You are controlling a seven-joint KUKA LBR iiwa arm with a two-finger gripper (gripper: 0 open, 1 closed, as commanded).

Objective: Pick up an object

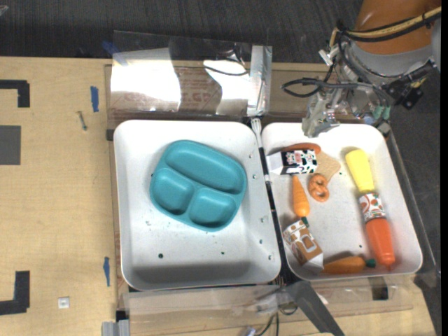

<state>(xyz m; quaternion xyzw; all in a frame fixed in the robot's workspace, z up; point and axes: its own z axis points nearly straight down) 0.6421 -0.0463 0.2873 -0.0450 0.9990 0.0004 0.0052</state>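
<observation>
We see a tan wooden bench (56,208) with black tape marks at frame left, dark carpet-like floor along the top, and a shiny foil-like sheet (185,82) lying just above the left bin. Two white bins sit side by side, touching at centre: left bin (140,257) holds one teal three-compartment tray (198,183), right bin (402,208) holds the clutter. We count in the right bin: one yellow block-like item (359,169) at upper right, one orange bottle with a printed label (378,231) just below it, two carrots (one upright at centre (300,197), one lying along the bottom edge (346,264)), one pretzel (319,186), one tan bread-like slice (329,164), one black-and-white carton (297,161) with a red item (306,148) just above it, one brown-and-white box (302,241) at lower left. Arm enters upper right of frame, orange band at the top corner, cables around the wrist. Gripper (318,121) hangs over the top-left edge of the right bin, just above the red item, nothing between it and the objects that we can make out; we can't tell its opening from this angle. All pickable objects lie in the bin.
</observation>
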